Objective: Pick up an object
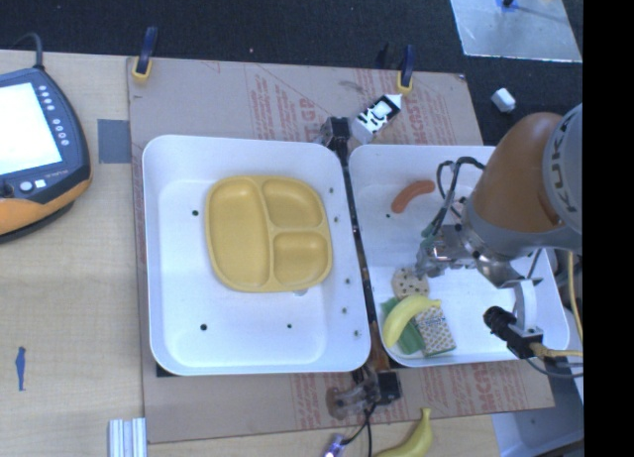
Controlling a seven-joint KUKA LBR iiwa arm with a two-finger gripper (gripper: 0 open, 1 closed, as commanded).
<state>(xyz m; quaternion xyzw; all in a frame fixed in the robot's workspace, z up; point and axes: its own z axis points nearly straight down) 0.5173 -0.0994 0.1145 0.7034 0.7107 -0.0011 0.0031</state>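
Note:
In the right bin [466,160] lie an orange-red sausage [412,195], a tan speckled cracker [404,281], a yellow banana [404,314] and a speckled sponge-like block [434,331]. A bit of green [390,303] peeks out by the banana. My gripper [433,255] hangs low over the middle of this bin, just right of and above the cracker and below the sausage. The grey and orange arm [525,187] hides the bin's right half. I see nothing held in the gripper.
A yellow three-compartment plate [267,233] lies in the left bin [168,247]. A second banana [416,436] lies on the bench below the bins. A teach pendant [35,148] rests at far left. Clamps [404,66] hold the cardboard's back edge.

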